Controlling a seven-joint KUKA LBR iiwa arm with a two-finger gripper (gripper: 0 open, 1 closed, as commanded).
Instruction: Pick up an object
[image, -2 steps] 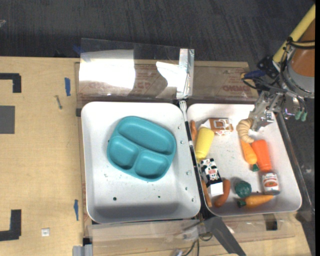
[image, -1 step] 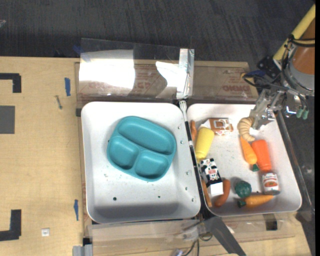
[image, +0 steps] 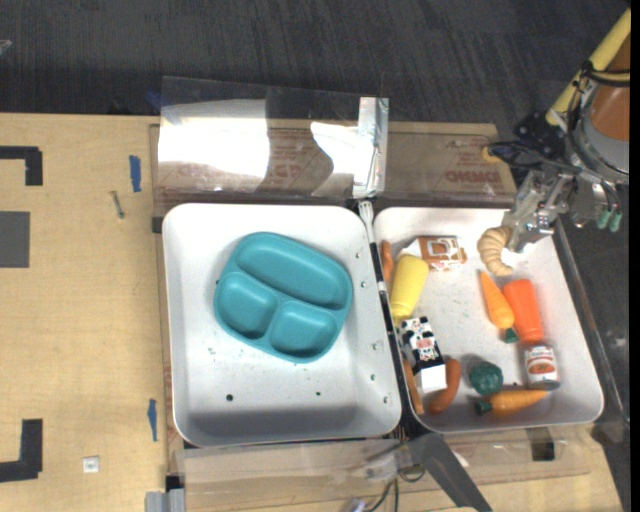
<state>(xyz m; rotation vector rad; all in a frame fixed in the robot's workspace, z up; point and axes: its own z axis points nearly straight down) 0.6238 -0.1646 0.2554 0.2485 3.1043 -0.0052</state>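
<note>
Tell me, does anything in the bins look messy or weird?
Nothing looks broken or spilled. The toy food in the right bin just lies jumbled, like the yellow bottle and milk carton by its left wall. The teal tray sits slightly askew in the left bin.

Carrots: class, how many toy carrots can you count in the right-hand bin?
2. One carrot lies beside the orange bottle near the bin's right side; the other carrot lies along the bin's near edge by the green ball. Others may hide under the clutter.
</note>
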